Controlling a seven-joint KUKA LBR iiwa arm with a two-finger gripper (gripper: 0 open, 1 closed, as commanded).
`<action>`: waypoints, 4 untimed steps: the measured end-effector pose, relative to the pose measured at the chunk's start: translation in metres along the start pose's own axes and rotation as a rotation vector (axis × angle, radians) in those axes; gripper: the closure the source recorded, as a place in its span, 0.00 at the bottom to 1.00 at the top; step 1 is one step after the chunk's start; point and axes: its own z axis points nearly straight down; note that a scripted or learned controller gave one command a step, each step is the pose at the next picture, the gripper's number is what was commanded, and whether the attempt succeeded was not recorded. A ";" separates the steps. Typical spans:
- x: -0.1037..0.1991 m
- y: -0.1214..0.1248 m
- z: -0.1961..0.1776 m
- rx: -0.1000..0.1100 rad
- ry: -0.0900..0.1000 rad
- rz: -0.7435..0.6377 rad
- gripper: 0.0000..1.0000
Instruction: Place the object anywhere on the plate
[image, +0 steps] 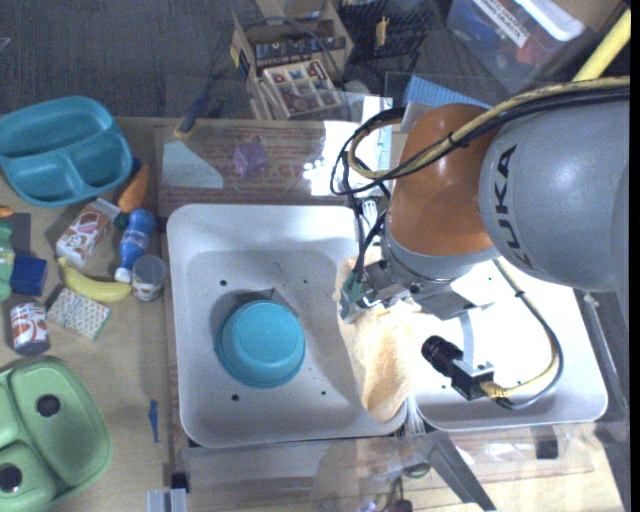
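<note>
Reaching in from the right, the grey KUKA arm (540, 170) with its orange band (440, 180) covers the divide between the two white bins. The gripper (352, 292) is largely hidden beneath the wrist; whether it is wide or narrow cannot be told. Directly below the gripper, a pale yellow cloth-like object (382, 362) drapes over the shared bin walls, its upper edge meeting the gripper region; a grasp is not discernible. Left of and slightly below the gripper, an upturned blue bowl-like plate (262, 342) rests on the floor of the left bin (200, 250). Right of the gripper lies the right bin (580, 370), crossed by a black-and-yellow cable (530, 385).
</note>
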 end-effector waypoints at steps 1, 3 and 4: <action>0.005 0.094 0.003 -0.004 -0.003 -0.144 1.00; 0.065 0.089 0.009 0.000 -0.001 -0.066 0.00; 0.066 0.090 -0.002 -0.004 -0.002 -0.068 1.00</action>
